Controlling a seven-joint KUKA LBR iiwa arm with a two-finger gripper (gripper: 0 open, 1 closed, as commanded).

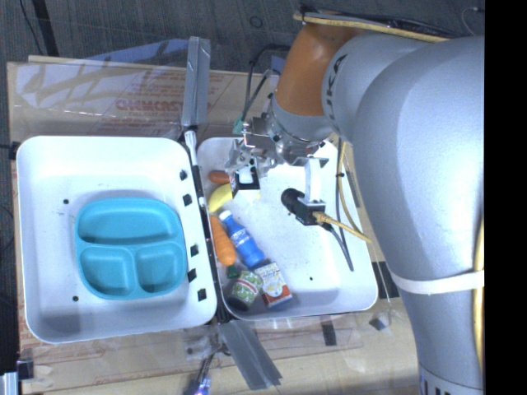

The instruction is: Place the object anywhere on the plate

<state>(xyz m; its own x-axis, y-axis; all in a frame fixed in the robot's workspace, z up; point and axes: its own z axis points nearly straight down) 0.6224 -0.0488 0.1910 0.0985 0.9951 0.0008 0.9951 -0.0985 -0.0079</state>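
The gripper is hanging over the right bin's far left corner; whether it is spread or closed, I cannot tell. Just below it a banana, carrot and bottle are lying (all bunched together). The plate is sitting well to its left.

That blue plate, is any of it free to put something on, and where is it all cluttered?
All three hollows of the blue plate lie bare, as does the left bin floor around it. The crowding is along the right bin's left wall: banana, carrot, bottle, under the gripper.
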